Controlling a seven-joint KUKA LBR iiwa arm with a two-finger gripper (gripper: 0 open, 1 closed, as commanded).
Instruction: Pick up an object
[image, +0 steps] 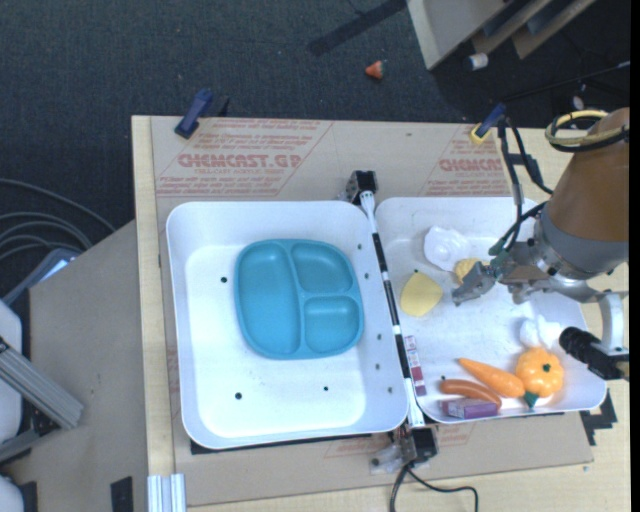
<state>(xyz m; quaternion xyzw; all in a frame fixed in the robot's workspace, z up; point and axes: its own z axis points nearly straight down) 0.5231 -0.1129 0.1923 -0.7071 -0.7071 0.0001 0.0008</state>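
Bench (250, 160) of brown board, bearing two shallow white bins side by side. Left bin (200, 400): holds a blue divided plate (298, 298) with three compartments, lying flat near the bin's middle. Right bin (490, 215): holds several small objects. Arm (590, 200): enters from the right over the right bin, orange band above a grey wrist. Gripper (472, 287): low over the right bin, its tips pointing left; nothing shows between them, and whether they are spread or closed cannot be told. Objects in the right bin, by size: a yellow rounded piece (421, 294) just left of the gripper tips; an orange pumpkin-like toy (541, 371) near the front right corner; a carrot (490, 375) touching it on the left; a white crumpled item (443, 243) near the back; a red sausage-like piece (467, 389) and a purple piece (470, 409) along the front wall.
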